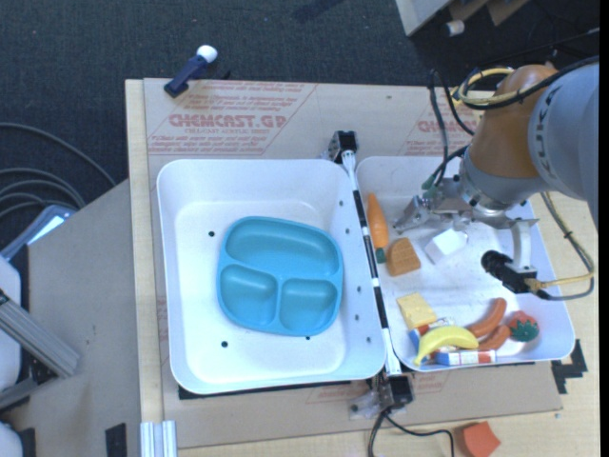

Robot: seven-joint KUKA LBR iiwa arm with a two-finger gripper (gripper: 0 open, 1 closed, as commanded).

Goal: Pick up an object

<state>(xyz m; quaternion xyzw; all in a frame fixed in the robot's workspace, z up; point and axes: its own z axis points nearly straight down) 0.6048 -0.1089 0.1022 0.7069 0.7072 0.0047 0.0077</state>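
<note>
Claw (440, 219) lowered into right bin (552, 284), beside carrot (378, 220) and bread slice (403, 256); opening and contents indiscernible. Blue divided plate (280, 275) in left bin (181, 255).

Food crowds the right bin (561, 336); the left bin (186, 198), apart from its blue tray (281, 274), seems open.

place: robotics lab | evidence: grey-orange arm (533, 131), paired white bins (181, 284) on table (276, 112), loose cables (38, 174), dark carpet floor (86, 27)
</note>
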